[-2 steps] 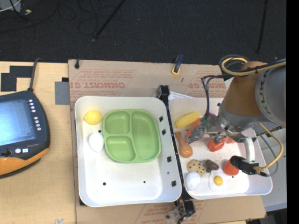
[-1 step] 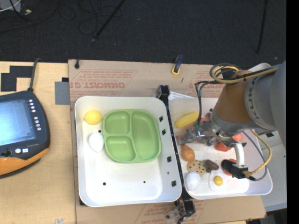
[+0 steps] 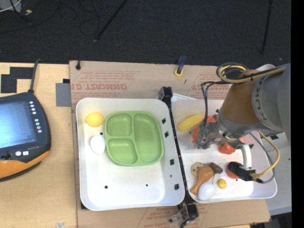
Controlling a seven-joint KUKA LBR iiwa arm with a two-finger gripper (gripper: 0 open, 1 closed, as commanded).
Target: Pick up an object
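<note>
The right bin [image 3: 259,190] holds a yellow corn cob [image 3: 189,122] at its far left and a red-orange piece [image 3: 195,135] just below it. Another red-orange piece [image 3: 226,149] lies further right. Near the front lie a brown drumstick [image 3: 204,175], a white egg [image 3: 206,192] and a small yellow ball [image 3: 221,184]. My gripper [image 3: 206,139] hangs low over the bin's middle, right beside the left red-orange piece. The wrist hides its tips, and no object shows between them.
The left bin [image 3: 123,186] carries a green divided plate [image 3: 133,138], a yellow lemon [image 3: 94,119] and a white egg [image 3: 98,145]. A black divider [image 3: 174,146] separates the bins. A control tablet [image 3: 19,129] lies at far left.
</note>
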